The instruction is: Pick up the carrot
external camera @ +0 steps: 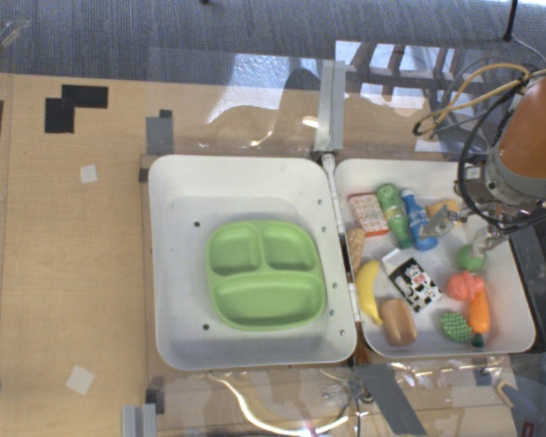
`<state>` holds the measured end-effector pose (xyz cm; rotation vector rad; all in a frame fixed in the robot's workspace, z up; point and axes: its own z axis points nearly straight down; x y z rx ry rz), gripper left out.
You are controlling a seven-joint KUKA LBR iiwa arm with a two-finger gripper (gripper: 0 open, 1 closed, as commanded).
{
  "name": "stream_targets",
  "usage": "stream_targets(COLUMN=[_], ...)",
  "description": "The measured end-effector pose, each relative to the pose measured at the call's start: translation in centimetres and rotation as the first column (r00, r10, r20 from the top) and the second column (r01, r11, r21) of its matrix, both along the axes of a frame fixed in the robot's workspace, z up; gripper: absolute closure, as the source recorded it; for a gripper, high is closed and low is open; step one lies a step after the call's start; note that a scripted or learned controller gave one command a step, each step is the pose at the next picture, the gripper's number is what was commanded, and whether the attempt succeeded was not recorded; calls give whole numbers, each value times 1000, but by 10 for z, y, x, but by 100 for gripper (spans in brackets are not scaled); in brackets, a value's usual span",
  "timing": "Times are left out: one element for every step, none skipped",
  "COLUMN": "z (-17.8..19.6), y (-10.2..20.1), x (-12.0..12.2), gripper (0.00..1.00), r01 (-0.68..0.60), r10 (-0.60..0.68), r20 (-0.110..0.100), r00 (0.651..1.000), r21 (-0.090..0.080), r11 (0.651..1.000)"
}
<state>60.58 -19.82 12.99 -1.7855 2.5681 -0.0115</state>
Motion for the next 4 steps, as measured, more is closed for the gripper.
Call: stream_targets(z=[-16,-33,-3,-21], y=[4,-7,-8,2], x=[-30,-71,-89,-103], gripper=[0,0,0,0], r01=[-133,-289,-655,-777], r10=[133,290,655,777], r20=[29,20,-8,-8], r00=[991,957,756,629], r21=[-7,-20,-9,-12], r11=[991,957,755,629])
